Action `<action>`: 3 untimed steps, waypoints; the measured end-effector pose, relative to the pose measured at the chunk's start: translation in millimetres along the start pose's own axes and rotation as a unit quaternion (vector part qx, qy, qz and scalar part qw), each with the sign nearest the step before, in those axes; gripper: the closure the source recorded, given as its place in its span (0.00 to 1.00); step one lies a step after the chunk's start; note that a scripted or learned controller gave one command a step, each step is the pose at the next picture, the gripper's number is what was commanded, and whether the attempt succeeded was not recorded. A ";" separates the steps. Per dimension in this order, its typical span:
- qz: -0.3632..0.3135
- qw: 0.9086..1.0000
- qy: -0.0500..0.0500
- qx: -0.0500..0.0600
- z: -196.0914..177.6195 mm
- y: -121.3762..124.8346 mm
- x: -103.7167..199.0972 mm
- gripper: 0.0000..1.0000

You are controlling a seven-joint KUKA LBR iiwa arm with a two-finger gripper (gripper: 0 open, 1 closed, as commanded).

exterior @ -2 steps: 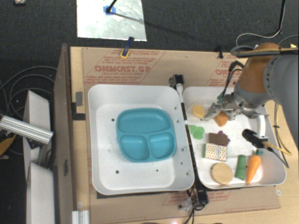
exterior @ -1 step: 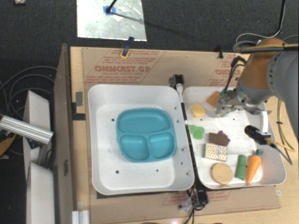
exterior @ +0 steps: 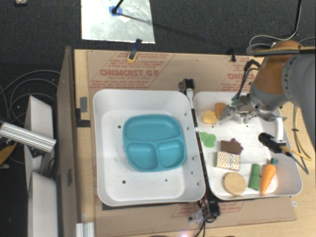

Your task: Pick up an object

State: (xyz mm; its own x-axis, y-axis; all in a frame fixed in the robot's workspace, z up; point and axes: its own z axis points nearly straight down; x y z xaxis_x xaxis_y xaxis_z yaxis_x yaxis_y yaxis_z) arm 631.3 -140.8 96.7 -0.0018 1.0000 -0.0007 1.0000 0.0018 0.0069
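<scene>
My gripper (exterior: 238, 111) hangs low over the far part of the right bin (exterior: 291, 184), with the grey arm reaching in from the right. Just left of it lie an orange piece (exterior: 220, 108) and a yellow piece (exterior: 210, 117). Nearer the front are a green leafy piece (exterior: 208, 140), a brown and purple piece (exterior: 230, 146), a small patterned box (exterior: 228, 160), a tan round disc (exterior: 234, 183), a green cylinder (exterior: 254, 177) and a carrot (exterior: 267, 177). I see nothing held in the gripper.
The left bin (exterior: 111, 181) holds a blue divided plate (exterior: 154, 141). A ridge where the two bins meet runs between them. Cardboard lies under both bins, and cables and a metal bar lie to the far left, off the bench.
</scene>
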 end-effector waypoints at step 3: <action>0.001 1.000 0.002 0.005 12.2 -89.9 21.5 0.00</action>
State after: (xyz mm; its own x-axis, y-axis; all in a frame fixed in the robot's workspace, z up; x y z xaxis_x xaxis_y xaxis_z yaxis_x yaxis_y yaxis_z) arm 541.5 -119.4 83.9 -0.0007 1.0000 0.0023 1.0000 0.0007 -0.0036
